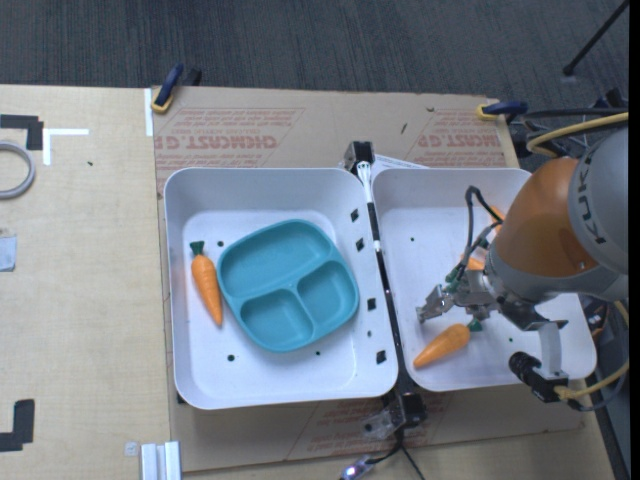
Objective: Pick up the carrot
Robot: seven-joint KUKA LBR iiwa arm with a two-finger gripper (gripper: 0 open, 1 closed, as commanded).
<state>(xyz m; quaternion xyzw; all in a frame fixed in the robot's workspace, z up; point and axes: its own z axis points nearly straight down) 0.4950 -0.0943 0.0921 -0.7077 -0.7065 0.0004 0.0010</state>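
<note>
**A:** How far along does the pick look?

**B:** Not finished, as I judge it. There are two carrots. One carrot (442,345) lies in the right bin (420,218), toward the lower middle of the frame, slanting with its pointed tip toward the lower left and its green top toward the upper right. The other carrot (206,285) lies in the left bin (260,183), left of centre in the frame, just beside the left edge of the blue divided plate (288,284).

**A:** And the gripper?

**B:** The gripper (438,306) sits just above the right-hand carrot, near its thick end, at the lower right of the frame. The grey metal fingers (432,308) point left, off the orange and grey arm (545,233).

**A:** Are the jaws around the carrot?

**B:** No, the carrot lies below them, resting on the bin floor. Nothing shows between the fingers. Whether they stand wide or narrow I cannot tell; they blur into one grey shape at this angle.

**A:** So what is left?

**B:** In my view nearly all of it: getting the fingers down on either side of the carrot, closing on it, and lifting it off the bin. The approach seems to be the part in hand. Which carrot is meant the task does not say, but the arm is over the right bin.
</note>
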